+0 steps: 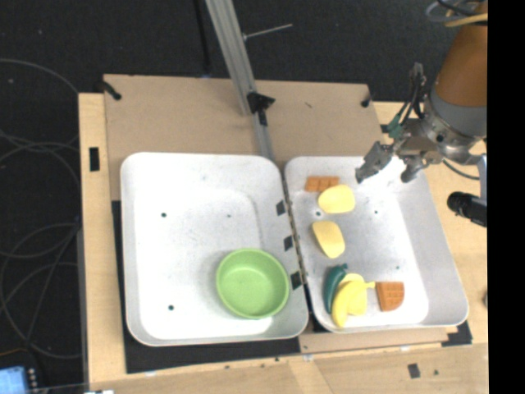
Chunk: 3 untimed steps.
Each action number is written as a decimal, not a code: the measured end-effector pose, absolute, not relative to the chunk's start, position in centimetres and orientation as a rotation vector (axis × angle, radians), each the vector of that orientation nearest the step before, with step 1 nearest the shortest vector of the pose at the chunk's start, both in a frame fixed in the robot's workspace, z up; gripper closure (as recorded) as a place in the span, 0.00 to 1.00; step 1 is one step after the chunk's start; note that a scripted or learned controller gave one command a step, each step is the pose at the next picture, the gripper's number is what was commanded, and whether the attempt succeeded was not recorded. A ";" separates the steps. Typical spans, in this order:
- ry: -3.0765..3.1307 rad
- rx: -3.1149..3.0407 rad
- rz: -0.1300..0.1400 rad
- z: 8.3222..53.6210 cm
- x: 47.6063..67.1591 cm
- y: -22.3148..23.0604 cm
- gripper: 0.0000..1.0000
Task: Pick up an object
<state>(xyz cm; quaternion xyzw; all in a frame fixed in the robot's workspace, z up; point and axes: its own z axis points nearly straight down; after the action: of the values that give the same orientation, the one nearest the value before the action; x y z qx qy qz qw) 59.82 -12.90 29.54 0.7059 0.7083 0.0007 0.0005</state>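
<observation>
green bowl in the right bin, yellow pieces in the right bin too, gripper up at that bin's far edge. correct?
Wrong on the bowl. The camera view shows the green bowl in the left bin, near its front right corner. The rest stands: the yellow pieces lie in the right bin, and the gripper is at that bin's far edge.

Light was bright and even from overhead. Both white bins (205,179) read near blown-out, w/ grey speckle still visible on the floors. Strongest glare sat at the far right, on the right bin's rim just below my gripper (389,167). Shadows were soft and short, e.g. under the green bowl (252,281). Dark floor around the bench lost most detail; cables at left barely showed. Pic was low-res and slightly soft throughout, edges fuzzy on small items.
</observation>
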 end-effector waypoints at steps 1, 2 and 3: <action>2.225 2.217 0.003 29.5 59.8 -12.9 0.00; 2.221 2.223 -0.004 23.6 59.3 -12.9 0.00; 2.222 2.224 -0.008 17.2 59.3 -13.3 0.00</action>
<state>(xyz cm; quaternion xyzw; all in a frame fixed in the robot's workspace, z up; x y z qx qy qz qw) 59.26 -13.32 17.22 0.7075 0.7067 -0.0025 -0.0012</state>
